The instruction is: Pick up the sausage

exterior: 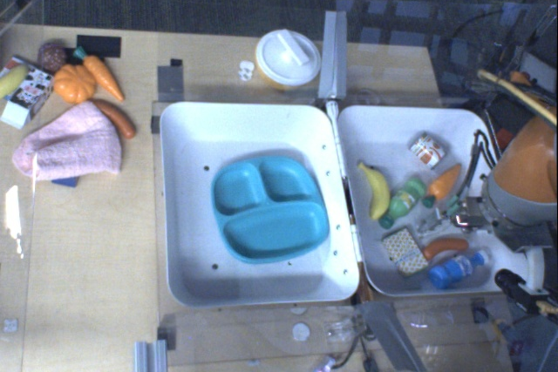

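Camera view has the sausage (pixel 445 247) lying in the right bin (pixel 384 131), near its front right corner, reddish-orange and roughly level. My end effector (pixel 455 216) hangs just above it, close over its upper edge; I cannot tell how far it is open, and nothing shows gripped in it. Just in front of the sausage lies a blue bottle (pixel 453 270), and to its left a checkered pad (pixel 403 247). Farther back in the same bin are a green bottle (pixel 404 198), a banana (pixel 377 190), a carrot (pixel 444 183) and a small can (pixel 427 151). The left bin (pixel 183 187) holds a blue tray (pixel 269 207). On the desk (pixel 87 274) lies a pink cloth (pixel 71 144).
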`<state>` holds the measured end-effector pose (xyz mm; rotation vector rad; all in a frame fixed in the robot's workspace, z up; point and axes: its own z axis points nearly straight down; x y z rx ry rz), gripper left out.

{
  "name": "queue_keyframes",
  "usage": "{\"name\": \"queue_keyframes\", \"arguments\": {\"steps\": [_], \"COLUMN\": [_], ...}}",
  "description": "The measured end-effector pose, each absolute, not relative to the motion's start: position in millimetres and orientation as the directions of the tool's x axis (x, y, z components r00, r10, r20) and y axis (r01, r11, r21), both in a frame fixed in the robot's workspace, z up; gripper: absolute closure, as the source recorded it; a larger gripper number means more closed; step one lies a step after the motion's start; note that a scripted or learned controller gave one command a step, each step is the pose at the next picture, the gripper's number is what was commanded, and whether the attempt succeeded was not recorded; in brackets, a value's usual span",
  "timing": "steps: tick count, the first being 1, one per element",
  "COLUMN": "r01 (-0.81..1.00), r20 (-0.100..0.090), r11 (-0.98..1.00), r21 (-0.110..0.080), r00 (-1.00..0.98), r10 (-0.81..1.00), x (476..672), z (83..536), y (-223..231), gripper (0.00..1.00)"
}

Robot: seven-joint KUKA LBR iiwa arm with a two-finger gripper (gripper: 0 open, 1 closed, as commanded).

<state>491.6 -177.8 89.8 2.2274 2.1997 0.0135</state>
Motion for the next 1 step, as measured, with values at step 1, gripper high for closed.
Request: {"name": "queue_keyframes", "arguments": {"steps": [1], "r01": [0.994], "r20": [-0.005], "r11": [-0.106], "r21": [0.016], "r00": [0.106], "r10": [0.994], "x": [491.2], "z": [89.8], "y": [-168.3], "gripper": [0.0]}}
